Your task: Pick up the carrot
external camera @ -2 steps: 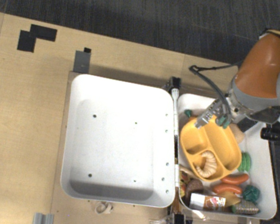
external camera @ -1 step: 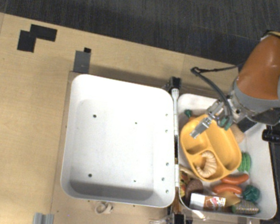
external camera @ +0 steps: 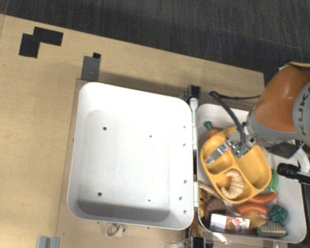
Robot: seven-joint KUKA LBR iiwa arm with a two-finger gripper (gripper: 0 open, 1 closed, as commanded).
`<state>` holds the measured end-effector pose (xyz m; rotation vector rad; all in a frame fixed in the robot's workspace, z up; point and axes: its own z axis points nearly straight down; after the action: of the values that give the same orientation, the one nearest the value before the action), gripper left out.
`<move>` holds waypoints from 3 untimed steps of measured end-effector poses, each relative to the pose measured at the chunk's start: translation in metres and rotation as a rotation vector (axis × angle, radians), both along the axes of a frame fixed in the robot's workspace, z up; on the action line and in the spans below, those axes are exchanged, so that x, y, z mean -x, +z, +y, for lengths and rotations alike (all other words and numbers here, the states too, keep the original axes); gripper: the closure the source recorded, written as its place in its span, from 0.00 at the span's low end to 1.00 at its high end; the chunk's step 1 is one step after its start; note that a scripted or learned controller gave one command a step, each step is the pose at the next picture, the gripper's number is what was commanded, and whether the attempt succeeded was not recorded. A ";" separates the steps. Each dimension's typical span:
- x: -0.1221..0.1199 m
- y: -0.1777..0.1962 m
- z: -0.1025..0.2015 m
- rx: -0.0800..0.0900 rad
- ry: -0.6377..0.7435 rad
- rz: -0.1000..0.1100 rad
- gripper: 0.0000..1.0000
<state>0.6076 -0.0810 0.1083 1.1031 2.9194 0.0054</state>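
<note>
**Over the right bin, carrot not yet taken**

Nearest the camera: a bottle with a red-and-white label (external camera: 230, 224) lying on its side along the near wall of the right bin (external camera: 300, 224). I take that bin as my landmark. Just right of the bottle, a dark ridged piece (external camera: 271, 230), and above that a green lump (external camera: 279, 214).

Middle of the bin: a yellow divided tray (external camera: 241, 170), tilted, with a tan shell-shaped thing (external camera: 231, 185) in its near compartment. My claw (external camera: 228, 149) sits over the tray's far-left part, metal fingers low against it. Whether they are spread or pressed together I cannot tell; nothing reads as pinched between them.

The carrot (external camera: 258, 198), as I judge it, is the orange-red stick poking out from under the tray's near-right edge, toward the bin's right side. A second orange piece (external camera: 251, 210) lies just nearer; I cannot be sure which is the real one.

Left of the landmark bin, the left bin (external camera: 132, 152).

Step in hand: approach, off target. The next move calls for shifting toward the bin's near-right, past the tray's rim, and coming down along the stick's exposed part, since the tray covers the rest
</note>
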 end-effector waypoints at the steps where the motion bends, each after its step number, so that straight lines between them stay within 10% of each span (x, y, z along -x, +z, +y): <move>1: -0.013 -0.009 -0.002 -0.011 -0.352 0.003 0.00; 2: -0.031 -0.014 -0.014 -0.006 -0.490 0.006 0.00; 3: -0.047 -0.018 -0.016 0.009 -0.815 0.059 0.00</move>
<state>0.6550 -0.0966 0.0899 2.2046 2.2801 -0.0537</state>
